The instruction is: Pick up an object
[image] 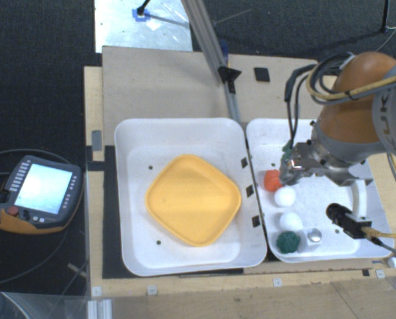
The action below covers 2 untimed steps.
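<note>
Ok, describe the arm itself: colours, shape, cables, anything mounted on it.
The arm is a rounded grey body with a large glossy orange band above the wrist. Black and yellowish cables loop over its top and run down toward the wrist. The gripper end is a cluttered grey metal block with small dark parts. A black cylindrical fitting with a white bracket sits below it.

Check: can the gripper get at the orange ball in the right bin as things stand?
Probably yes. The gripper sits right beside the orange ball, with nothing between them; the white ball lies just below it and might get nudged.
</note>
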Motion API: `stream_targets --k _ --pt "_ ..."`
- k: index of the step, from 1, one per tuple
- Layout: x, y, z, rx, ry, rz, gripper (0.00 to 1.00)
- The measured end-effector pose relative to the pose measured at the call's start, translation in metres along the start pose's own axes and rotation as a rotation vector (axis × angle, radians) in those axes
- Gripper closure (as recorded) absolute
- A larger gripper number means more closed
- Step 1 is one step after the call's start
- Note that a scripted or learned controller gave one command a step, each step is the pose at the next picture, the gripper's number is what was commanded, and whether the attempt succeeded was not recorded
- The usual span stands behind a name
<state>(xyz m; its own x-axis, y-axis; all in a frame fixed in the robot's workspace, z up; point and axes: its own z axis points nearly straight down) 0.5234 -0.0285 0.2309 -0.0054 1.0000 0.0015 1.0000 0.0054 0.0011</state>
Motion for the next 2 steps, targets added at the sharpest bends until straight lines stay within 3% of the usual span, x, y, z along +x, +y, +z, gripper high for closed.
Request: stream_targets --k 2 --pt "0.100 -0.005 0.005 0.001 0.000 0.001 1.00"
